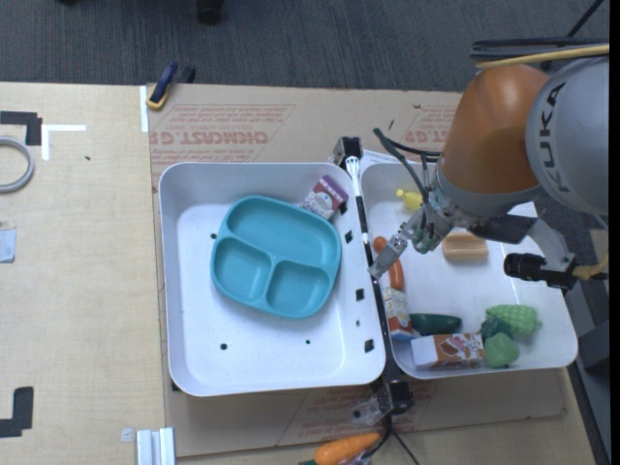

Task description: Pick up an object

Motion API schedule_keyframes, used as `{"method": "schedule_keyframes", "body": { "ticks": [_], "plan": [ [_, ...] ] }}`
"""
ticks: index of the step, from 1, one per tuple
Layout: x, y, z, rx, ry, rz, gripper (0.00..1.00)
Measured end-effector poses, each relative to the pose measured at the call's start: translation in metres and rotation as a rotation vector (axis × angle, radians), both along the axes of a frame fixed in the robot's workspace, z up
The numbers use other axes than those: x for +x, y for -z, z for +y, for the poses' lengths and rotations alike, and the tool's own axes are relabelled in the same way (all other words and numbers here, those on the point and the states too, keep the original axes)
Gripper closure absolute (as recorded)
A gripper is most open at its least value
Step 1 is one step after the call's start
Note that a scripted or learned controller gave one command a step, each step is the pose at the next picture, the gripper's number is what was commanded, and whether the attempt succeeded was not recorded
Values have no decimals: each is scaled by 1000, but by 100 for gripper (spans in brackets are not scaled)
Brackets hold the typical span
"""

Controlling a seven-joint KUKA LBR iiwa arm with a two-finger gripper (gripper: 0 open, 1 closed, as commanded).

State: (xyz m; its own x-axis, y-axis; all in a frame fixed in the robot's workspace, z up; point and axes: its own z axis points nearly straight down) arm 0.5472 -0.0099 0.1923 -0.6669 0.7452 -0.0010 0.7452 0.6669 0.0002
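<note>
Arm [528, 134] reaches in from the right, its bulk over the far part of the right bin [552, 352]. Left bin [179, 289] holds a teal divided tray [276, 257] and a small wrapped packet [325, 198] at its far right corner.

Gripper [423, 232] hangs low over the right bin's left half. Whether it is spread or pressed together: cannot tell, the wrist blocks the view. Nothing is visibly held.

Likely target: orange-red carrot-like piece [390, 258], lying against the divider wall just left and near of the gripper. Tan block [466, 248] sits just right of it.

To do well: descend centred on one piece, clear of the wall, which crowds the left side. The tan block looks the easier, freer grasp.

Other items: green vegetables [509, 329], boxed item [450, 350], dark green piece [434, 324], yellow piece [411, 199].
</note>
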Motion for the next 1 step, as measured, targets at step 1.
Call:
{"method": "schedule_keyframes", "body": {
  "ticks": [1],
  "plan": [
    [0, 0, 0, 0, 0, 0, 0]
  ]
}}
